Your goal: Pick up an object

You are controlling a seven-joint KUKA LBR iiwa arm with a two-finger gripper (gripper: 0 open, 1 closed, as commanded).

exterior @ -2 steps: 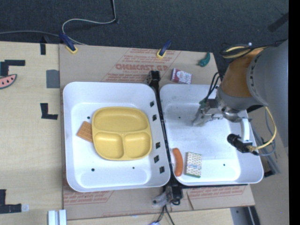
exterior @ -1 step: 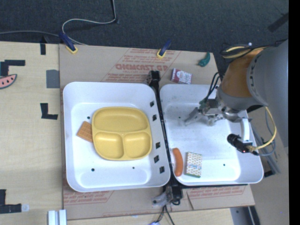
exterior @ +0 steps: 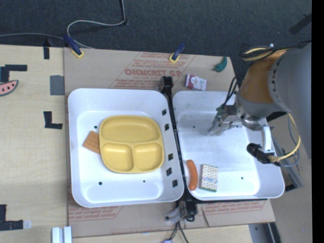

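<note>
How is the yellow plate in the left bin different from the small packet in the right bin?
The yellow plate is much larger than the packet and takes up the middle of the left bin; the packet lies near the front of the right bin. The plate is plain yellow with three compartments; the packet is flat, pale and patterned. The plate partly covers a brown item; the packet lies beside a sausage. Both lie flat.

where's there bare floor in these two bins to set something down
In the left bin, the strip along the near wall, below the yellow divided plate, is bare. The plate and the cracker crowd its middle. In the right bin, the floor between the gripper and the hot dog and patterned packet is bare; its near-left corner is crowded.
</note>
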